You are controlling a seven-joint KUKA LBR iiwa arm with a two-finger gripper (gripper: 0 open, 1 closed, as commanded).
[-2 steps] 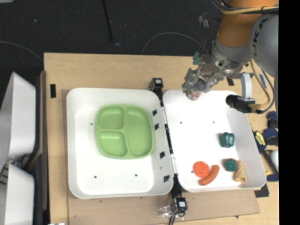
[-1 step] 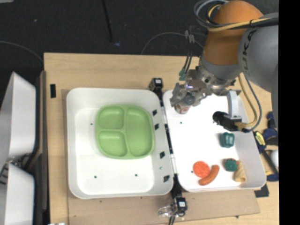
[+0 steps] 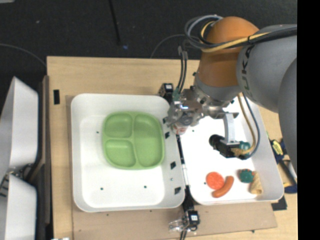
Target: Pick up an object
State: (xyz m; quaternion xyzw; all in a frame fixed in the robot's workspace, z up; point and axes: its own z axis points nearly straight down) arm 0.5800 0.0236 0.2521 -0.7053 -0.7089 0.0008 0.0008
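We think the toy hot dog (image 3: 223, 186) is light, stiff & a bit slick, so we'd grab it across the middle. It's long, orange-red, lying in the right bin (image 3: 200, 151) near the front, touching a round red toy (image 3: 215, 179). The claw (image 3: 181, 118) is up by the bins' shared edge; can't tell its state.

A light wooden counter (image 3: 60, 149) carries two shallow white plastic bins side by side, the left bin (image 3: 82, 184) and the right bin (image 3: 200, 159) touching along their inner walls. A pale green plastic plate with four compartments (image 3: 133, 140) lies flat in the left bin. Dark floor (image 3: 75, 19) with thin cables surrounds the counter.
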